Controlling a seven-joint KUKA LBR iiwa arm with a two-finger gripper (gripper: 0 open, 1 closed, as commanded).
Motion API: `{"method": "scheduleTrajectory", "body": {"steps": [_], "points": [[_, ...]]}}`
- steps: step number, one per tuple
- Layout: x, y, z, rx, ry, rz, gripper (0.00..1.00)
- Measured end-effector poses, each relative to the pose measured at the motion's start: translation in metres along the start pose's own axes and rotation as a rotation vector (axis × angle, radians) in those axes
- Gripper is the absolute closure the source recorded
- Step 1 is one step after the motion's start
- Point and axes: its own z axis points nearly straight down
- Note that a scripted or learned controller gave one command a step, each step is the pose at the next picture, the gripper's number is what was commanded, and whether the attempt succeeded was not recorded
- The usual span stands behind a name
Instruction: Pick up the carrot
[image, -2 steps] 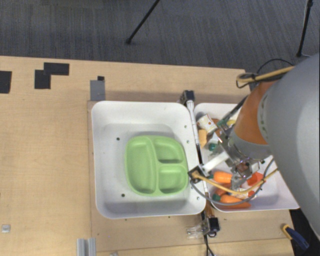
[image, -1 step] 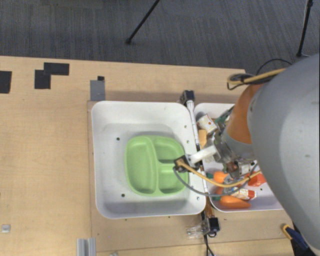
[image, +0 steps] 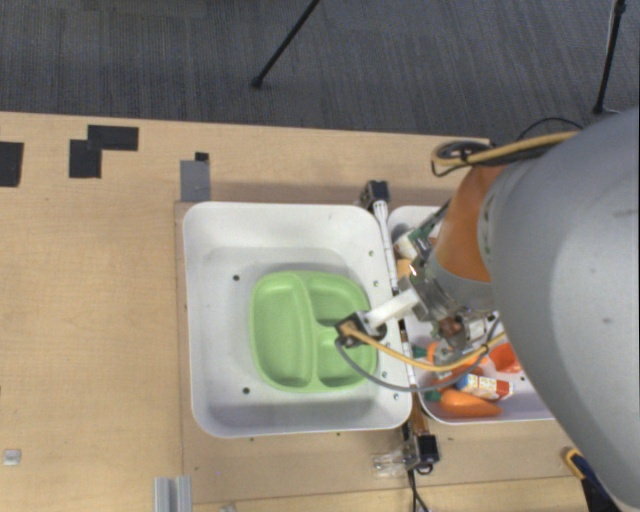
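The carrot (image: 470, 403) is an orange piece lying at the front edge of the right bin (image: 440, 412), partly under the arm. My gripper (image: 458, 338) hangs low over that bin, just behind the carrot, and the big grey arm (image: 570, 300) with its orange band hides most of it. Nothing shows as held.
A green divided plate (image: 305, 330) lies in the left bin (image: 215, 300). Yellow and grey cables (image: 375, 345) run from the wrist across the wall between the bins. A red and white item (image: 488, 384) and another orange piece (image: 500, 357) lie beside the carrot.
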Motion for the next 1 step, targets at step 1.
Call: {"method": "scheduleTrajectory", "body": {"steps": [1], "points": [[-0.0056, -0.0116, 0.0004, 0.001, -0.001, 0.069, 0.0]]}}
